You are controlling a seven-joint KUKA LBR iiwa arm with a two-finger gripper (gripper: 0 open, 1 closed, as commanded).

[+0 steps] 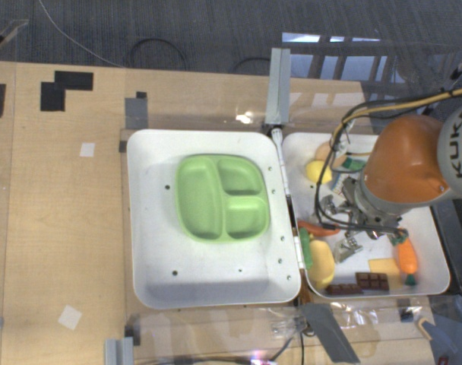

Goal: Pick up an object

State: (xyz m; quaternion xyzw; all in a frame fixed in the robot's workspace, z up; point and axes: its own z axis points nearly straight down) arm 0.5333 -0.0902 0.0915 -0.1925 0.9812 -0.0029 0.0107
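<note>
— Objects for picking all lie in the right bin, under the arm. What is the pincer doing?

— It hangs low over the middle of that bin, below the orange band. Its metal parts show around a tangle of cables, but whether it is wide or narrow I cannot tell, and nothing can be seen held in it. It sits just above a yellow piece and near a red-orange strip.

— And the surface?

— A pale wooden bench with a few black patches at its far left corner and small white squares stuck on it. Grey metal brackets clamp the bins at their edges. Beyond the bench runs dark grey carpet with a thin cable trailing across it.

— Count the things for me.

— Two white bins, side by side and touching. The left bin holds one green divided tray with three compartments, lying near its middle. In the right bin I count one yellow round fruit at the far end, one paler item just behind it, the yellow piece, a green sliver beside it, one brown chocolate bar along the near wall, one pale yellow wedge, and one orange carrot with a green top at the right.
</note>
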